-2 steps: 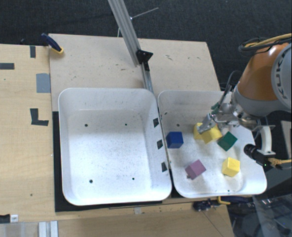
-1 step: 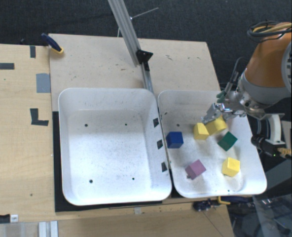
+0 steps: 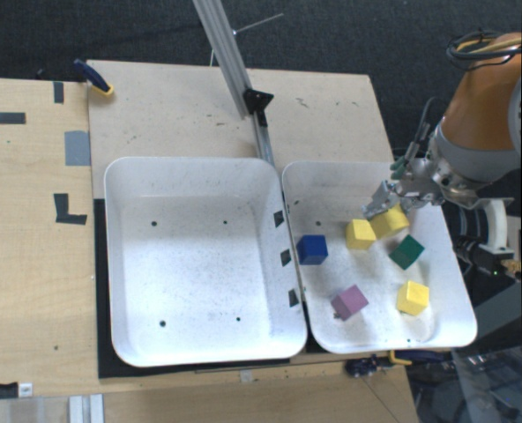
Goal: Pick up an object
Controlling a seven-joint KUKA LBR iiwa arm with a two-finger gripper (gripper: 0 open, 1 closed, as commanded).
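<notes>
Two small yellow cubes are approached by the hand, lowered just above them in the right white bin; its state cannot be told. Next, closing squarely on one cube is called for.

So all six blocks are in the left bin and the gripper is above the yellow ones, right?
Not quite. The camera view shows the blocks in the right bin, not the left: blue block, purple block, green block and three yellow. The gripper is above the yellow pair.
</notes>
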